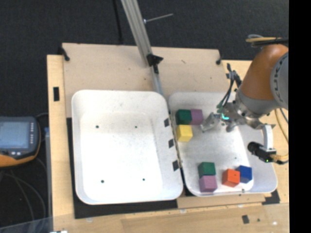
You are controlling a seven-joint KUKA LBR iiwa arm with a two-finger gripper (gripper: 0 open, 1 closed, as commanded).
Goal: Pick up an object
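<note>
Wooden bench [121, 67] on dark carpet [48, 13] bears two white bins [121, 144]; tool [214, 122] state unclear.

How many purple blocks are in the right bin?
2: one purple block near the bin's top left beside a green block, another near the bottom edge.

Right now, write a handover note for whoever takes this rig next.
Gripper: low over the right bin, beside the upper blocks; nothing seen held.
Upper group, by the left wall: green block, purple block, yellow block.
Lower group: green block, purple block, orange block, blue block.
Done: nothing lifted.
Left: grasp and lift one block.
</note>
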